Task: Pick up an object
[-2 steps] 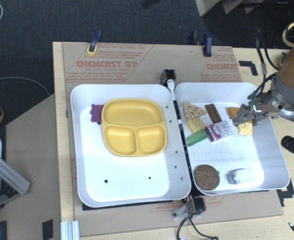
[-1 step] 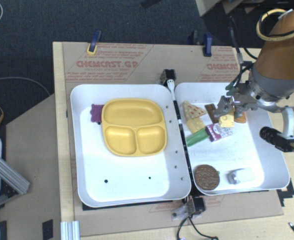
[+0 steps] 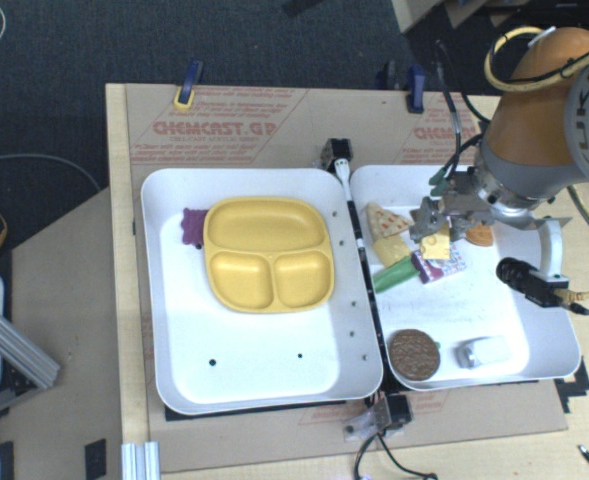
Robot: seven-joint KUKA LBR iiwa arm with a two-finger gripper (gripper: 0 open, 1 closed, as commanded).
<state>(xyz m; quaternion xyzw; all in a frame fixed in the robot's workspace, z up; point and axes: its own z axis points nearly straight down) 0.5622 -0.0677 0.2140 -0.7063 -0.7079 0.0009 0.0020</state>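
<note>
My gripper (image 3: 436,226) hangs low over the upper middle of the right bin (image 3: 546,350), reaching in from the right. Right under it lie a small yellow block (image 3: 435,247) and a purple-pink packet (image 3: 446,263). A pale yellow wedge (image 3: 384,222) lies just left of the gripper, and a green stick (image 3: 394,273) lies below that wedge. An orange piece (image 3: 480,235) peeks out at the gripper's right side. Whether anything sits in the gripper is hidden by its own body.
A brown round disc (image 3: 414,354) and a small clear-white object (image 3: 477,352) lie near the right bin's front edge. The left bin (image 3: 174,298) holds a yellow divided tray (image 3: 269,252) with a purple thing (image 3: 193,227) at its left end.
</note>
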